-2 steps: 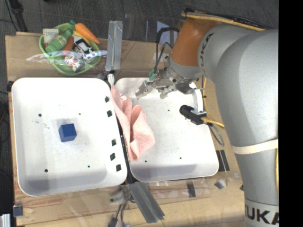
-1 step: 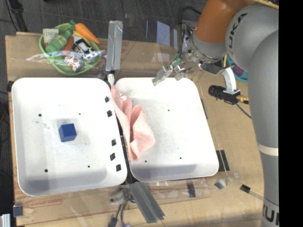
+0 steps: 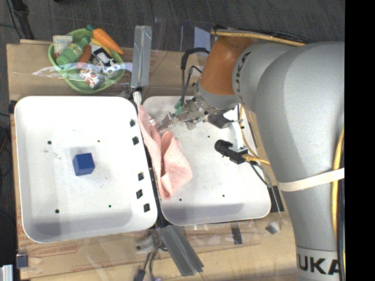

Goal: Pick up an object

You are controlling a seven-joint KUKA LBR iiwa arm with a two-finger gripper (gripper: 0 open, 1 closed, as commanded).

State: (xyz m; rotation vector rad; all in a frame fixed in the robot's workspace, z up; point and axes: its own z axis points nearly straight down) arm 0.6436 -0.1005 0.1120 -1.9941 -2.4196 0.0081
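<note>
A pink cloth lies crumpled along the left wall of the right bin, with its upper end reaching toward the bin's far left corner. My gripper is low over the far left part of the right bin, right at the upper end of the cloth. A blue cube sits alone on the floor of the left bin, left of centre and far from the gripper.
A green bowl holding a toy carrot and other small items stands on the bench beyond the left bin. The grey arm covers the right side of the right bin. A ridge with black clips divides the bins.
</note>
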